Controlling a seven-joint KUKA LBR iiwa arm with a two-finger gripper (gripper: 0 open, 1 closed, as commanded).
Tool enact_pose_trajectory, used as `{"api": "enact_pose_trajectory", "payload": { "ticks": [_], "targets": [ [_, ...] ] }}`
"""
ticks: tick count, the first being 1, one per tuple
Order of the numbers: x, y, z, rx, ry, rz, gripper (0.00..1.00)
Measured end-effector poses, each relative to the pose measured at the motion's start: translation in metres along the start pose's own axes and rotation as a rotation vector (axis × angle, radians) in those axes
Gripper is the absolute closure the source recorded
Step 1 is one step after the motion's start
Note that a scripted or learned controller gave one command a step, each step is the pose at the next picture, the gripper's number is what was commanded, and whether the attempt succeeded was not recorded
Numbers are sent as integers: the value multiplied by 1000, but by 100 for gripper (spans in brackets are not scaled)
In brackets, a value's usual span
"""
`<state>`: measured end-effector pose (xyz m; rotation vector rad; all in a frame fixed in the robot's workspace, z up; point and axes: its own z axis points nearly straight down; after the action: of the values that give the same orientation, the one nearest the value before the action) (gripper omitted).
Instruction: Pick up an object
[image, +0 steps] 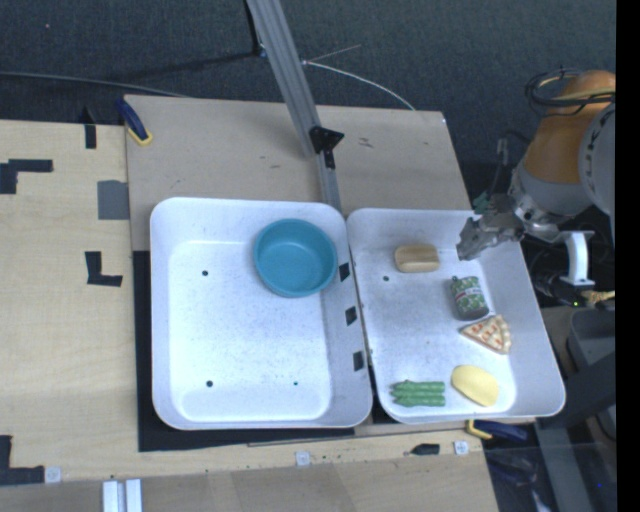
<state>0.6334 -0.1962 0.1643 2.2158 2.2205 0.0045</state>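
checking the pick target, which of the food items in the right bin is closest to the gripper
The tan bread roll, at the bin's far end just left of the gripper. The green can comes next; the pizza slice, lemon and asparagus lie farther toward the near edge.

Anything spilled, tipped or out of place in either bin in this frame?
Nothing stands out. The blue bowl sits upright in the left bin. The bread roll, green can, pizza slice, lemon and green beans lie apart in the right bin. The gripper is over its far right edge.
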Motion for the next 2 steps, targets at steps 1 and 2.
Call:
{"api": "enact_pose_trajectory", "payload": {
  "ticks": [1, 2],
  "targets": [
    [-10, 2, -54, 1, -1, 0, 100],
    [-10, 4, -101, 1, 0, 0, 100]
  ]
}}
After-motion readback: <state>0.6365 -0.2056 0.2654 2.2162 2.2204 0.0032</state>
